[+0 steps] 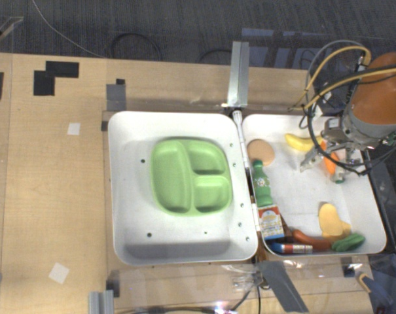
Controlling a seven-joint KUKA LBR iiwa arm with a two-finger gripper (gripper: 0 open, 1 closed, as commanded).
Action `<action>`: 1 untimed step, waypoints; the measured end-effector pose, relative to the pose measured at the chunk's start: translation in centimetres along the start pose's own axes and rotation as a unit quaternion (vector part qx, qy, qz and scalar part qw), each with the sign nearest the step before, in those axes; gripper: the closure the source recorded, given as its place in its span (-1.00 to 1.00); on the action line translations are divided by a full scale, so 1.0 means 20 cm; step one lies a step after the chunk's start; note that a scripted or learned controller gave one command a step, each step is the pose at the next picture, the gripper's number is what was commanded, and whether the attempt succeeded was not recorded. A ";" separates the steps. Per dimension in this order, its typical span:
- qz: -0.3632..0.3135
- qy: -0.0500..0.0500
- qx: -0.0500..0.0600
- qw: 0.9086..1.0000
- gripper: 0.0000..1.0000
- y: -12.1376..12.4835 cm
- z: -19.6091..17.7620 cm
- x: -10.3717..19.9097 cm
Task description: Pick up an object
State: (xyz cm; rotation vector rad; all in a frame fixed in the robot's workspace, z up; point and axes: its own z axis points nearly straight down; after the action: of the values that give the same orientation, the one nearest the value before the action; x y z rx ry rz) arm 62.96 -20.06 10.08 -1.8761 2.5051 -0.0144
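Camera view: gripper [323,165] hangs open near the right bin's [379,209] far edge (mid-floor bare).

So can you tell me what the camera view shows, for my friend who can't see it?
A grey and orange robot arm's gripper hangs over the right bin, near an orange carrot and a yellow banana. That bin also holds a green bottle. The left bin holds a green divided tray.

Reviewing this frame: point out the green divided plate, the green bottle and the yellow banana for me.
green divided plate [188,176]: camera view, on the ridge between its compartments.
green bottle [264,199]: camera view, on its body beside the bin wall.
yellow banana [296,141]: camera view, on its middle, left of the gripper.
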 end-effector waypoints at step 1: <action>0.003 -0.001 -0.003 1.000 -1.00 -0.05 0.06 0.00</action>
State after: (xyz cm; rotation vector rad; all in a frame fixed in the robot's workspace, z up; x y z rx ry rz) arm 63.96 -20.26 8.97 -1.8695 2.5131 -0.0037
